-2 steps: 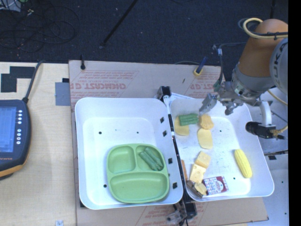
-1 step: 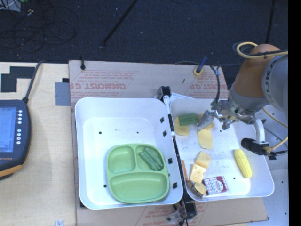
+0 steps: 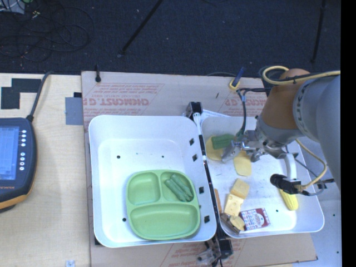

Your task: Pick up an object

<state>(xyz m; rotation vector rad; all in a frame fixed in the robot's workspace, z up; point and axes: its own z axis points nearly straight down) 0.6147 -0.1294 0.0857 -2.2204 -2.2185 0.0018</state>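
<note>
My gripper is low in the right bin, near its back left part, and it stands open. Just in front of it lies a pale yellow piece, close under the fingertips but not between them. A green block lies on a yellow round piece just left of the gripper. Several yellow cheese-like blocks lie further forward, with a red and white packet beside them. A yellow corn cob lies at the right.
The left bin holds a green divided tray with green beans in its back right compartment. The wall between the bins runs close to the gripper's left. A handheld pendant lies on the bench at far left.
</note>
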